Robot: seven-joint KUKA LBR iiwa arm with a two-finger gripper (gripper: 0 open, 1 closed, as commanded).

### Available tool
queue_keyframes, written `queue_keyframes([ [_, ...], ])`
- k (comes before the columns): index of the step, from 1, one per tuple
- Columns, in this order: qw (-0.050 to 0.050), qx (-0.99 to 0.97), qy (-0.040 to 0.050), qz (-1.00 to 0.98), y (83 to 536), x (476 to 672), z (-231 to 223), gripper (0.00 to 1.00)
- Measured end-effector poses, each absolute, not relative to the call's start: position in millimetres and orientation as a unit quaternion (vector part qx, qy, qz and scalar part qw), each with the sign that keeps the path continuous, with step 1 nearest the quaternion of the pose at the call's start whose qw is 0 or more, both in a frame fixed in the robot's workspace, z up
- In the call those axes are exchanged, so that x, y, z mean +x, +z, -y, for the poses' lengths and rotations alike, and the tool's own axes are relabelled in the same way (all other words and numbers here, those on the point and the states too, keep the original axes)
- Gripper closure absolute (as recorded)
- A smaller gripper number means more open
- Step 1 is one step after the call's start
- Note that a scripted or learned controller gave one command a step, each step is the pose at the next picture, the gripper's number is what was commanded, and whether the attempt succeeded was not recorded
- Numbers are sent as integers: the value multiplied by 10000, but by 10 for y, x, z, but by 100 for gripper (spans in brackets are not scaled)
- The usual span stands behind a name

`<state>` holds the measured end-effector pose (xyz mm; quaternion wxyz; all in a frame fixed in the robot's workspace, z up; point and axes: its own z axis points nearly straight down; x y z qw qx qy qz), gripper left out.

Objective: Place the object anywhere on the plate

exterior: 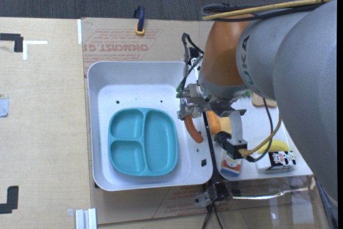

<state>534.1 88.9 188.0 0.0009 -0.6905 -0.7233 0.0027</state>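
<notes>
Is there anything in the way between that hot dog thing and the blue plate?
Nothing visible. The sausage hangs by the left bin's right edge, under the pincer, and only bare white floor lies between it and the plate. The other items sit to the right, in the other bin.

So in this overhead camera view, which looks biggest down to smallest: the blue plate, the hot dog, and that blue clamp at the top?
1. Blue plate, by far the largest, in the left bin.
2. Hot dog, by the bins' divider.
3. Blue clamp, smallest; it sits farther from the camera, so the gap with the hot dog is unsure.
</notes>
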Motion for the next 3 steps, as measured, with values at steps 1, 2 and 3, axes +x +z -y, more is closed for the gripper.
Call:
queue_keyframes([
  [1, 7, -6903, 30, 7236, 1881, 5342, -885, 0],
  [2, 16, -5598, 24, 8286, 1889, 5397, -23, 0],
  [3, 22, -5597, 41, 8287, 1944, 5413, -14, 100],
])
